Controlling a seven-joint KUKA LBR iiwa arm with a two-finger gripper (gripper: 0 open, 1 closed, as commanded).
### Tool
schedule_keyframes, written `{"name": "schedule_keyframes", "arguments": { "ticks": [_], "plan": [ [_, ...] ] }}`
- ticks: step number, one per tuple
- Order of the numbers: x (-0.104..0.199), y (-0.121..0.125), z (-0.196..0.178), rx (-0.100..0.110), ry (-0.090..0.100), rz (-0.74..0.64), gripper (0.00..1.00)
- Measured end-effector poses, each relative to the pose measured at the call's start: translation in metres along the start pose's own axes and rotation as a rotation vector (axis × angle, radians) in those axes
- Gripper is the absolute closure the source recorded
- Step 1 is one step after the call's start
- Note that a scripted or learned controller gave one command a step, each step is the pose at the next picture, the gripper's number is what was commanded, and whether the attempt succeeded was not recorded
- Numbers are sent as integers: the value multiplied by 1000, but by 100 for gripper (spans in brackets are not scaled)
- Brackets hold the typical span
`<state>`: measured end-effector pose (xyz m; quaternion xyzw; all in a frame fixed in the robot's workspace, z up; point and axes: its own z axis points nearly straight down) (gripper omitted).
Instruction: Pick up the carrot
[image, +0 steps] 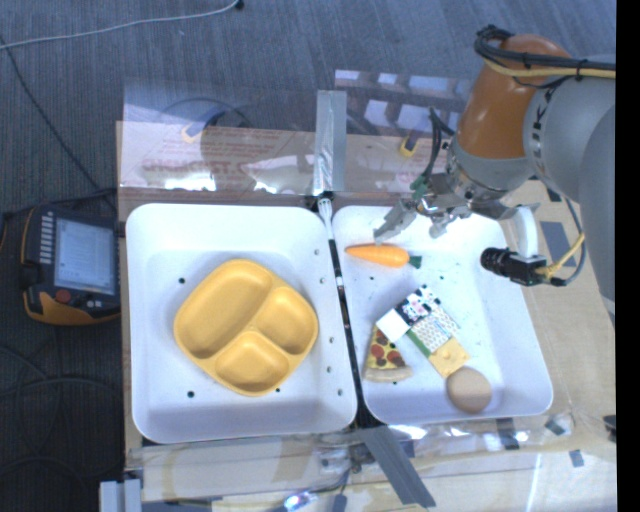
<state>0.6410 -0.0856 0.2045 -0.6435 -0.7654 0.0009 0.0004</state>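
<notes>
Carrot (377, 256): orange, tapered, green stub at its right end. It lies flat on the floor of the right bin (520, 345), near that bin's far edge and close to the wall it shares with the left bin (150, 300). Its long axis runs roughly parallel to the far edge. Nothing touches it.

End effector (420, 215): hangs just beyond the carrot's right half, toward the far edge of the right bin. Its two fingers (392, 226) are spread apart and pinch nothing. One tip sits just beside the carrot; whether it touches cannot be told.

Arm (510, 95): grey with an orange band, reaching in over the right bin's far right corner.

Other contents of the right bin: a pizza slice toy (384, 357), a black-and-white patterned card (428, 318) on a yellow block (450, 355), and an egg (468, 389). All sit toward the near edge, well apart from the carrot.

Left bin: holds a yellow divided plate (246, 325).

Risks, as judged from this layout:
- The end effector appears offset toward the far edge, so a straight descent may land one finger on the carrot and roll it away.
- The carrot is round and tapered; a pinch near the thin end could squeeze it out.
- Closeness to the shared wall leaves little room; a nudge could wedge the carrot against it.
- A grip across the length instead of the width would likely fail.
</notes>
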Motion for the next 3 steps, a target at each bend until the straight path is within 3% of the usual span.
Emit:
{"name": "schedule_keyframes", "arguments": {
  "ticks": [1,2,3],
  "plan": [
    [-26,10,111,-2,0,75,0],
    [-25,7,105,11,4,75,100],
    [24,17,13,-2,0,-20,100]
  ]
}}
